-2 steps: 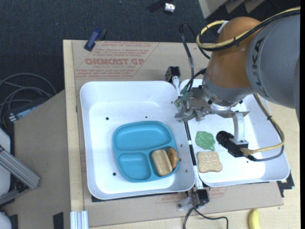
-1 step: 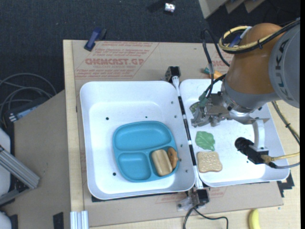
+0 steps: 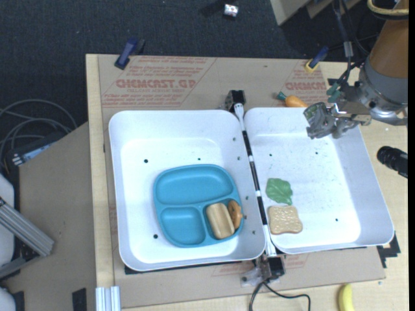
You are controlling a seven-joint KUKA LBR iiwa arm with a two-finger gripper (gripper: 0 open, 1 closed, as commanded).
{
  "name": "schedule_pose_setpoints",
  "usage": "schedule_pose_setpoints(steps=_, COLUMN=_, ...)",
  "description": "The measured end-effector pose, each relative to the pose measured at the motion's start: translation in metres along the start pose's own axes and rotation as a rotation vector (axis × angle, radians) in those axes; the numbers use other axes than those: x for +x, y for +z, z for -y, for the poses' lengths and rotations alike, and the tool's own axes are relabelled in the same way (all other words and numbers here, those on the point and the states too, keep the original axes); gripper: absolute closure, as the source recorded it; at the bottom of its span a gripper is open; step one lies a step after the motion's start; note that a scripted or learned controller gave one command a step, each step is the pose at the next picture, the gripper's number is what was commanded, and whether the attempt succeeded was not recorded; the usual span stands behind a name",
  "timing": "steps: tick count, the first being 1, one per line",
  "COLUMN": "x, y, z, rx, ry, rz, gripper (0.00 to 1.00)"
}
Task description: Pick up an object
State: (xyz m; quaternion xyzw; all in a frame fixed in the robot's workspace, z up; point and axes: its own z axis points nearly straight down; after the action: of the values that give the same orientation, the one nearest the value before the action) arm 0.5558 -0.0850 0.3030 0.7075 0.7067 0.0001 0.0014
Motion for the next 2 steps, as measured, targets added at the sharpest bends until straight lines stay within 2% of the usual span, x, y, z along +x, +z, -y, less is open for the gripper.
schedule_pose_setpoints(steps=1, x=0.045, y=0.024, z=-0.074, rx=0.0, ry=-0.003, rz=-0.001, gripper=1.0)
schedule_pose_setpoints(steps=2, x=0.03, y=0.069, z=-0.05, rx=0.004, ry=-0.001, rz=-0.002, gripper=1.0)
